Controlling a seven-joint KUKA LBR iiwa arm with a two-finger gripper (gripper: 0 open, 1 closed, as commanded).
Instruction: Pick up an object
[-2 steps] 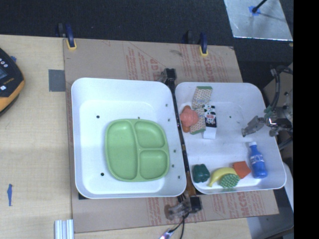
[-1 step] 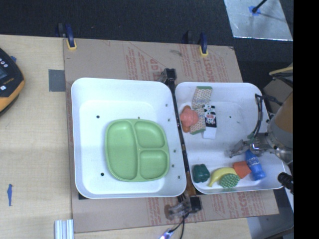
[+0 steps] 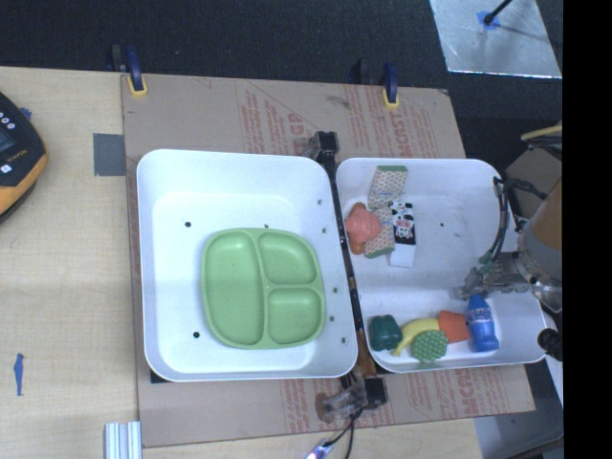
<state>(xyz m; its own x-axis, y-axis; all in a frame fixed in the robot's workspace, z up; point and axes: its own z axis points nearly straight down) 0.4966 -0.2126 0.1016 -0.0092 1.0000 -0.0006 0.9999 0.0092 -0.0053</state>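
- two shallow white plastic bins (image 3: 163, 256);
- one green three-compartment plate (image 3: 261, 287);
- one blue bottle (image 3: 481, 323);
- one pink round toy (image 3: 361, 226);
- one dark green block (image 3: 385, 332);
- two blue clamps (image 3: 390, 84)

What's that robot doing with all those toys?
The grey robot arm's tool is reaching into the right white bin from the right, just above a small blue bottle. It isn't holding anything yet. More toys lie nearby, such as a green pepper and a yellow banana. The left white bin holds a green divided plate.
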